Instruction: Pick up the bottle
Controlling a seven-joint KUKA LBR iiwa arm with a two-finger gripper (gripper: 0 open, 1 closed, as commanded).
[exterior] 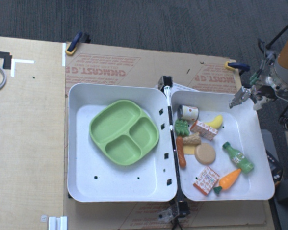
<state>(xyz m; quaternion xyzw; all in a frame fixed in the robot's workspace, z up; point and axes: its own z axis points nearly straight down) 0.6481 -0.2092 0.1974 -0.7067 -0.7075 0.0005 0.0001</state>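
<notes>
Red upside-down print on the cardboard sheet [113, 65] beyond the bins' far edges, wording too blurred to read surely, toy-package labels illegible

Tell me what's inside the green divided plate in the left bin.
The green plate lies in the left bin and its three compartments show bare. Whatever is beneath the plate is covered. The bottle lies in the right bin among the toy food.
</notes>
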